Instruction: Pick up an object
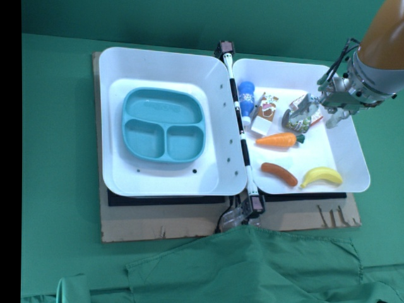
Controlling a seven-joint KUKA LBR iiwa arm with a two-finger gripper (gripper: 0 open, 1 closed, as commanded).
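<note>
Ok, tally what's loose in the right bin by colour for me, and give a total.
Orange: 1, plastic carrot
Red-orange: 1, toy sausage
Yellow: 1, toy banana
Blue: 1, small bottle
White with print: 1, small carton
Grey-green: 1, crumpled item beside the gripper
Total: 6

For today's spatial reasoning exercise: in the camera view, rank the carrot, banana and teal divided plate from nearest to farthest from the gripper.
From the gripper:
1. Carrot, just below-left of it, right bin.
2. Banana, at that bin's near edge.
3. Teal divided plate, across in the left bin.
</note>
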